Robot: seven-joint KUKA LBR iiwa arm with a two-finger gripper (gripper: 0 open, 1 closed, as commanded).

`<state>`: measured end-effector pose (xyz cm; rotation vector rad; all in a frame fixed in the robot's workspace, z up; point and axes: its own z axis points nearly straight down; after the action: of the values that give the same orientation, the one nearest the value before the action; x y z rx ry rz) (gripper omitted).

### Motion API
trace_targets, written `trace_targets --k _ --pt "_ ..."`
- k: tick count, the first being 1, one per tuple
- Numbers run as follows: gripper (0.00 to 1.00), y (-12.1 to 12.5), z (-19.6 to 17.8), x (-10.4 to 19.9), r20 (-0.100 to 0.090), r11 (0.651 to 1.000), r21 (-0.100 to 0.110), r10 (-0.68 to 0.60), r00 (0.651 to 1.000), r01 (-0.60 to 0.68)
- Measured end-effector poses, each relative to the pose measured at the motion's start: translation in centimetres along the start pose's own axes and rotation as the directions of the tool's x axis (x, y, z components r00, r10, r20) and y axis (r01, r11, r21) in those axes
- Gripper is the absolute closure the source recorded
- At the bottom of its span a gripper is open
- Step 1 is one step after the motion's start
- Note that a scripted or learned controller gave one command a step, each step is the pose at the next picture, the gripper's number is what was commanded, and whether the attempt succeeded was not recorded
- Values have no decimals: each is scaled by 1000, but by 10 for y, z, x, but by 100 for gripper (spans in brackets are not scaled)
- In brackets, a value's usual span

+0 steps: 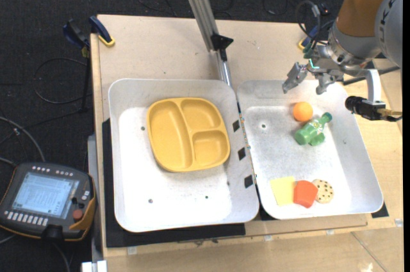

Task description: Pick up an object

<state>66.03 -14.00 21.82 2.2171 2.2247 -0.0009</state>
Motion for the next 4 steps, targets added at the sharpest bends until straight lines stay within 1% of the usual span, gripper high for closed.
trace_targets --k 1,2,3,4 --pt "0 -8 61 0 -1 1000 6 3 1000 -3" --pt "0 -12 105 0 -1 1000 5 3 1000 -3" --pt "0 -12 124 1 0 1000 3 3 1000 -3" --pt "100 -11 112 1 0 1000 -1 3 1000 -3"
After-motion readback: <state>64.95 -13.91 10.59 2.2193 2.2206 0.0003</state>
